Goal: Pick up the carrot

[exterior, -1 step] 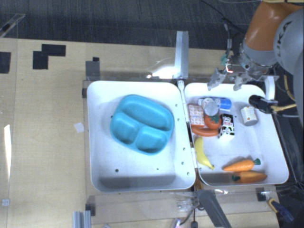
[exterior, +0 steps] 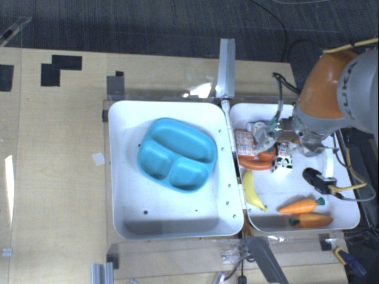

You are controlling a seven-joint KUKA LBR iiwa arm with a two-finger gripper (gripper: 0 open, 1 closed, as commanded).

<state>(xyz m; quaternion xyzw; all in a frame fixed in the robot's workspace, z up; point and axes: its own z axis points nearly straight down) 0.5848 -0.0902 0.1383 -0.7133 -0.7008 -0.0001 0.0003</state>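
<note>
Blue tray (exterior: 176,154); banana (exterior: 253,191)

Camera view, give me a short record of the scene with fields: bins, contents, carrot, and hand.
left bin: holds a blue divided plate
right bin: holds two carrots, a banana, a red sausage-like item, a small packet
carrots: one near the bin's front wall, another beside it, both lying flat
hand: over the right bin's back half, apart from both carrots

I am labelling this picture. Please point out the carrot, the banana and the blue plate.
carrot (exterior: 298,206): camera view, middle of its orange body.
banana (exterior: 252,193): camera view, its middle.
blue plate (exterior: 176,154): camera view, central divider.
</note>
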